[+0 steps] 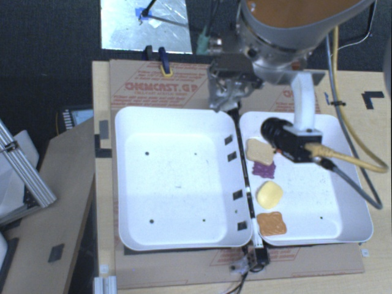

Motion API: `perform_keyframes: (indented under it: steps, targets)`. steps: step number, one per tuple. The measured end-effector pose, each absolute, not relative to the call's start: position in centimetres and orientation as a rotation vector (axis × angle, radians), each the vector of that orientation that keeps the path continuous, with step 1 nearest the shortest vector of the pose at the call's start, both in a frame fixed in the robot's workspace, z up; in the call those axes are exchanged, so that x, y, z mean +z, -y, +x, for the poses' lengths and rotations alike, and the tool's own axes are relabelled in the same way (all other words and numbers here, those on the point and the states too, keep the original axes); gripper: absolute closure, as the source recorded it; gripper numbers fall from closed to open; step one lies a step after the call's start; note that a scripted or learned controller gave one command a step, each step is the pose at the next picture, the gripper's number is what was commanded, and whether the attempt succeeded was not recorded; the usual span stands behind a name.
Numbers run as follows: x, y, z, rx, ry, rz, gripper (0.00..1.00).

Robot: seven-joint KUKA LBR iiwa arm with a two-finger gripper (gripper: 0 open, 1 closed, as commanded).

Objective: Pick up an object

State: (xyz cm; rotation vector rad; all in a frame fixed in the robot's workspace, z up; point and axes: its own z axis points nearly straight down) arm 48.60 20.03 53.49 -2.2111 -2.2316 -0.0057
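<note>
Several small items lie along the left side of the right bin (343, 195): a tan bread-like piece (258, 150), a purple piece (264, 169) just below it, a pale yellow round piece (269, 195) and an orange-brown square piece (271, 223) near the front. My gripper (224, 101) hangs at the back of the bench, above the far end of the divide between the two bins. It is well behind the items and touches none of them. The grey and orange arm fills the top of the view above it.
The left bin (174, 176) stands beside the right one, its floor showing only small dark specks. A black cylindrical unit (285, 138) on a white bracket, with a yellow cable (349, 159), reaches over the back of the right bin. A shiny foil sheet (147, 17) lies behind the bench.
</note>
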Motion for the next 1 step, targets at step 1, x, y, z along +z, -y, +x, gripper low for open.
perform_keyframes:
  steps: [1]
  targets:
    - [31.82,-19.69,48.53,0.018,2.219,-2.217,1.00]
